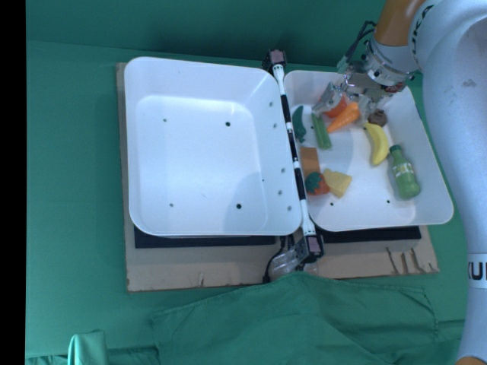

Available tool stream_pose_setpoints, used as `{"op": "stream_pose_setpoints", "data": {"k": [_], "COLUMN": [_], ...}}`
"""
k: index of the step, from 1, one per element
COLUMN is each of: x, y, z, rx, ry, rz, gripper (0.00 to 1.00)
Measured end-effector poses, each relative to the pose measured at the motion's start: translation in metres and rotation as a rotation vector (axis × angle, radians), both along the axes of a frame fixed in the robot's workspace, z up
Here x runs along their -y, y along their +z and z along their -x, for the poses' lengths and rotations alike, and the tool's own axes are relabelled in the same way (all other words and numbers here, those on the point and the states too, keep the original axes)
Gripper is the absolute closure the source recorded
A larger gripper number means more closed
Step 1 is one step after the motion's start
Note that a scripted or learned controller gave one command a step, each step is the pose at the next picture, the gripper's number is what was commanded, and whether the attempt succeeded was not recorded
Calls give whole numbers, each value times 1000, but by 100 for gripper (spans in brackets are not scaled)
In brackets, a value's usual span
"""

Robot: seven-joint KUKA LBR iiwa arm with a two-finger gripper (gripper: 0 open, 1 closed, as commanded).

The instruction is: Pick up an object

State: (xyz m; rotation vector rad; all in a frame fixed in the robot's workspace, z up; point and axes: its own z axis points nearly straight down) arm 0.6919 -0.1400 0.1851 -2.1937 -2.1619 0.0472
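The gripper sits over the upper left part of the right bin, reaching in from the arm on the right. Whether it is spread or pressed together cannot be determined from this view.

Directly beneath and touching the gripper's outline lie an orange carrot-shaped piece and a red piece; no object is visibly pinched. A small brown object lies just right of the carrot. The yellow banana lies just below that. The green bottle lies near the bin's right wall, below the banana. A green elongated piece and a darker green piece lie to the left of the gripper, near the divider between the bins. Lower down lie an orange block, a red-and-green item and a yellow wedge, well apart from the gripper.

The left bin stands alongside.

Partial black lettering "KU" is readable on the arm's lower section. The bottle's label is too small to read.
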Motion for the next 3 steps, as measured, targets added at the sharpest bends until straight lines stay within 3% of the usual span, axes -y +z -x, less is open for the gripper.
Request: {"op": "stream_pose_setpoints", "data": {"k": [1,2,3], "x": [49,-22,-36], "y": [6,44,-1], "z": [41,-12,-9], "rx": [71,76,61], "ry": [6,18,13], "rz": [25,23,27], "gripper": [0,0,0]}}
